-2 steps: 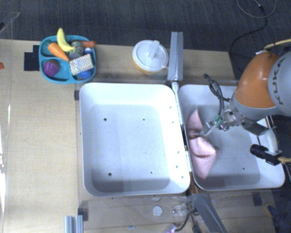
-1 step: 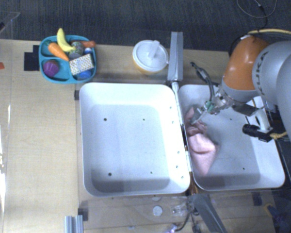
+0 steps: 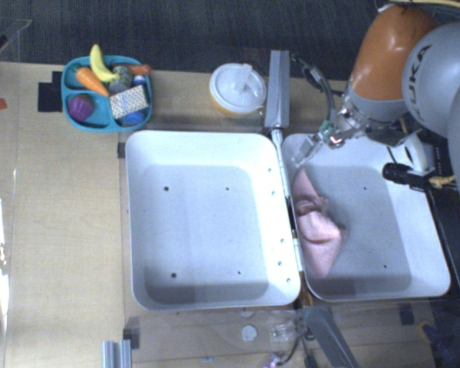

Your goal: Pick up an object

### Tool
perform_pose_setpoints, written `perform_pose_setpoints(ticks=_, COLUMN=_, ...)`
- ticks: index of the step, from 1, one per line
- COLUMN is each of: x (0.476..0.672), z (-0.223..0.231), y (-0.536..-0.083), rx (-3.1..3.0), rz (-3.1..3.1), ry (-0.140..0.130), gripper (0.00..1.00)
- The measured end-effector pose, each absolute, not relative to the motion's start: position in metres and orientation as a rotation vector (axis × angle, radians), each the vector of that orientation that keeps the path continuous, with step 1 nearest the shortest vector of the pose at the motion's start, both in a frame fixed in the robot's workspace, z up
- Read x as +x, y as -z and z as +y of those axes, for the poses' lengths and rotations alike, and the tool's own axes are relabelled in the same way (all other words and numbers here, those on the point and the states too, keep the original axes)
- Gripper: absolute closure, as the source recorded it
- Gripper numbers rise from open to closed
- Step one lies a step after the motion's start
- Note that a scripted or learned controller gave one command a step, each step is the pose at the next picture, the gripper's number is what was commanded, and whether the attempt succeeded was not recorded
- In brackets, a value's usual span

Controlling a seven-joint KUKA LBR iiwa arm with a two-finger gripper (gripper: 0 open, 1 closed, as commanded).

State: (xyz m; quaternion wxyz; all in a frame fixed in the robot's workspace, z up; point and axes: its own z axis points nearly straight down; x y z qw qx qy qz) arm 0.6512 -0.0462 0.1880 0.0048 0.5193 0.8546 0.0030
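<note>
Far left on the bench sits a blue divided tray (image 3: 106,121) of toy food, a banana (image 3: 100,64) and a carrot (image 3: 90,81) among the pieces, and further along a round white lidded container (image 3: 238,88) stands just behind the bins; none of that looks to be in play. The left bin (image 3: 207,282) has bare floor and nothing to grab. The thing worth picking is the pink cloth (image 3: 316,227), crumpled in the right bin (image 3: 425,278), pressed up against that bin's left wall close to the divider between the two. The gripper (image 3: 316,146) hangs over the back left corner of the right bin, beyond the cloth and apart from it, with nothing between its fingers; from where I stand I cannot tell whether the claw is apart or together. The risks, as I judge them: the cloth lies so close to the wall that a descent could put a finger on the rim or the divider rather than on fabric. A soft heap also gives little to bite, so the fingers might pinch a single fold that slides out on the lift, or close above it on air. A snagged corner could drag along the wall.
</note>
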Motion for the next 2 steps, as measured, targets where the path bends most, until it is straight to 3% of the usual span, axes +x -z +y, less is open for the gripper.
perform_pose_setpoints(ticks=1, x=0.631, z=-0.101, y=-0.105, rx=1.434, rz=2.789, ry=-0.004, gripper=0.0)
perform_pose_setpoints(ticks=2, x=0.657, z=-0.088, y=-0.089, rx=1.577, rz=2.706, ry=-0.008, gripper=0.0)
